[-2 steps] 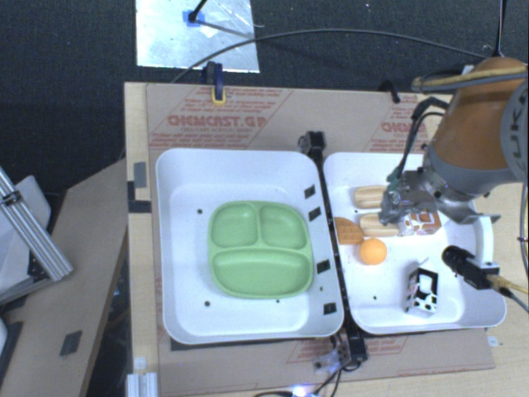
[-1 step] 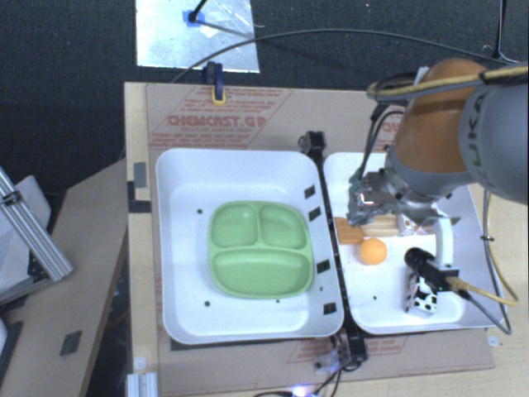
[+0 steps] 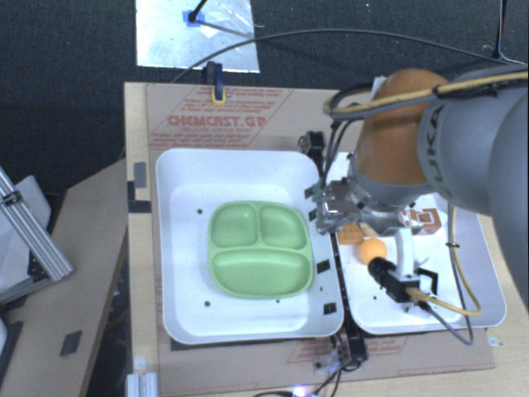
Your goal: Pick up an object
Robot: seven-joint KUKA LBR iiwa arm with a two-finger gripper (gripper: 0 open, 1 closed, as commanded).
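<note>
From the camera view above the bench, I take the green plate [image 3: 260, 249] as my marker. It lies flat in the middle of the left bin [image 3: 178, 222], its 3 compartments facing up.

The gripper [image 3: 331, 208] hangs just right of the plate's upper right corner, about over the seam where the 2 bins meet. The wrist and the grey arm [image 3: 483, 147] cover it from above, so I cannot tell whether it is spread or pressed together. I see nothing held in it.

Right of the plate, past the seam, an orange ball [image 3: 373, 248] sits in the right bin [image 3: 488, 304], about level with the plate's middle. A small tan piece [image 3: 351, 235] lies between the plate and the ball, just beside the ball. I cannot tell if they touch. Farther right of the plate a white-and-orange item [image 3: 423, 219] is partly under the arm.

I judge the tan piece and the ball the nearest picks. Both lie to the gripper's right and a little toward the near edge, on the side away from the plate. The ball has no long axis, so wrist turn should not matter, but it may roll off a poor squeeze. The plate looks too wide and flat to pinch.
</note>
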